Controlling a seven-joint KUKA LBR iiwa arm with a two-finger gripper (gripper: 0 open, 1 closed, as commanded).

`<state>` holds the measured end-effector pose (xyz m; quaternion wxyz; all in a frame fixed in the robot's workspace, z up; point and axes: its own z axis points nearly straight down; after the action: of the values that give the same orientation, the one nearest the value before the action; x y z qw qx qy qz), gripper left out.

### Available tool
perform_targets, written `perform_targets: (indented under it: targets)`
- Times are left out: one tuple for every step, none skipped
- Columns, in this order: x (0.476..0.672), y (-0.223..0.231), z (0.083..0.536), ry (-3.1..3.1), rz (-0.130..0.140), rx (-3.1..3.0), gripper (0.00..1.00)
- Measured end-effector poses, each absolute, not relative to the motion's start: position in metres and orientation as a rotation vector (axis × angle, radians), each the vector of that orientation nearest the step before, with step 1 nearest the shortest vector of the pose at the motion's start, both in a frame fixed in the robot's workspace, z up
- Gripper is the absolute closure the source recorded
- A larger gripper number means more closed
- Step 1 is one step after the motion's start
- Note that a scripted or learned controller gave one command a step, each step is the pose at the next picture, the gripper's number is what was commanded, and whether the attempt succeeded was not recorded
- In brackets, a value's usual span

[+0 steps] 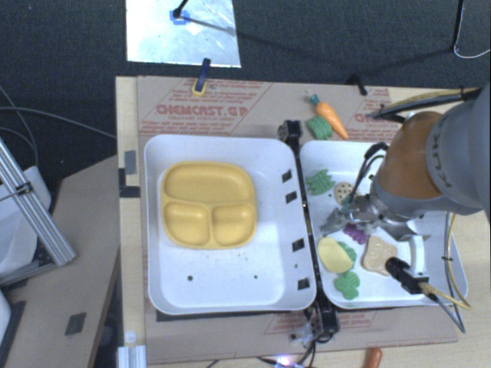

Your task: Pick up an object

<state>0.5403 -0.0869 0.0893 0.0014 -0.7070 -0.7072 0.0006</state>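
Note:
The right bin (399, 301) holds several toy foods: a green leafy piece (318, 181), a spotted cookie (344, 192), a purple bunch of grapes (356, 231), a yellow oval piece (334, 255), a green broccoli (347, 284) and a tan slice of toast (377, 256). My gripper (347, 218) reaches in from the right and hangs low over the middle of this bin, right above the grapes and partly hiding them. The grey arm with its orange band (410, 167) covers the bin's right half.
The left bin (230, 290) bears a yellow divided plate (209, 204). A toy carrot with a green top (330, 117) lies on the cardboard behind the right bin. A black divider (301, 205) runs between the bins. A yellow-blue clip (201, 79) lies at the back.

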Motion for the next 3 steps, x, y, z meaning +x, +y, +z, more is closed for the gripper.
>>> perform_targets:
  targets:
    - [0.516,-0.036,0.19,-2.234,-0.01,-2.214,0.0]
    - [0.513,-0.099,0.084,-2.223,-0.008,-2.228,0.0]
    - [0.515,-0.097,0.099,-2.231,-0.013,-2.227,1.0]
